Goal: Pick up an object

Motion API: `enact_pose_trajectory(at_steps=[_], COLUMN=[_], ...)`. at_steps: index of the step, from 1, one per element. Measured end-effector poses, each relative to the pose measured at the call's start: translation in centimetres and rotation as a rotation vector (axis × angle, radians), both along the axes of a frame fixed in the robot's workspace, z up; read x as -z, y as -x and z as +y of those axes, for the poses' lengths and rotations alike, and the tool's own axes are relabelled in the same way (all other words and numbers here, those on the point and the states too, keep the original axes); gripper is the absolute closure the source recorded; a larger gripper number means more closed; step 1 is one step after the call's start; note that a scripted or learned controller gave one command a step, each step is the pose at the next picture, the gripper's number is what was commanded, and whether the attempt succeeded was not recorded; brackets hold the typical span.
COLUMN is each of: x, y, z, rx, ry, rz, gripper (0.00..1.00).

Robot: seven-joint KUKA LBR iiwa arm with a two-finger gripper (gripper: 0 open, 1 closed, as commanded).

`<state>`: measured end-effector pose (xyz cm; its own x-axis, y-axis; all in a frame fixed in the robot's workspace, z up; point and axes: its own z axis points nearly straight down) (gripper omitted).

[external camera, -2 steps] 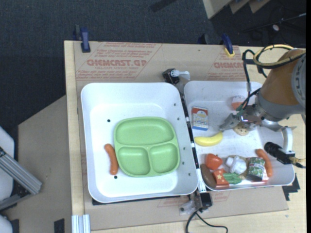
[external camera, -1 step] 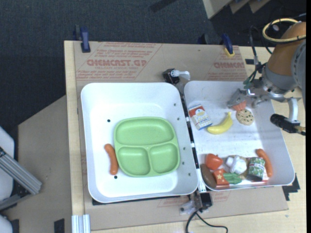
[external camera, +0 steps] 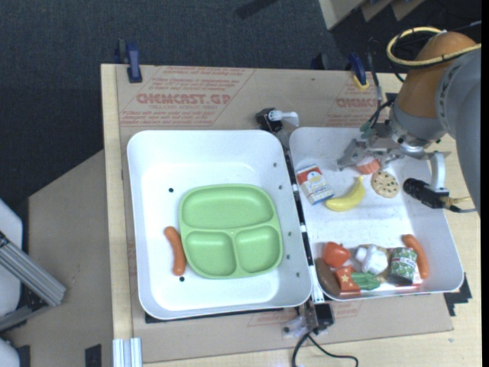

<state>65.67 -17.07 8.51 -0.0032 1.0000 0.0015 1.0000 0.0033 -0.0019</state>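
Gripper (external camera: 365,153) low over the far part of the right bin (external camera: 435,235); whether it is spread or closed cannot be told. A small red object (external camera: 372,167) lies just beneath it, with the cookie (external camera: 384,183) just to its near right and the banana (external camera: 345,196) slightly nearer. Left bin (external camera: 145,205) holds a green tray (external camera: 229,230) and a sausage (external camera: 176,250).

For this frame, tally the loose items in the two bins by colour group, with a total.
Green: 1, the divided plate in the left bin.
Orange-red: 2 sausages, one beside the plate, one in the right bin.
Yellow: 1 banana.
Tan: 1 cookie.
White and red: 1 small carton.
Mixed pile at the right bin's front: cannot count.
Total: 6 plus the pile.
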Motion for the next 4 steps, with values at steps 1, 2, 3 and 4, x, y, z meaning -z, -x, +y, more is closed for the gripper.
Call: enact_pose_trajectory(at_steps=[1, 2, 3, 4], x=[0.0, 0.0, -1.1, -10.6], y=[1.3, -1.1, -1.1, 2.6], z=[-0.3, 1.4, 1.2, 12.4], rx=[0.003, 0.001, 0.002, -0.007], ry=[0.001, 0.002, 0.005, -0.004], rz=[0.001, -0.006, -0.009, -0.008], gripper=[0.0, 0.0, 1.0, 1.0])
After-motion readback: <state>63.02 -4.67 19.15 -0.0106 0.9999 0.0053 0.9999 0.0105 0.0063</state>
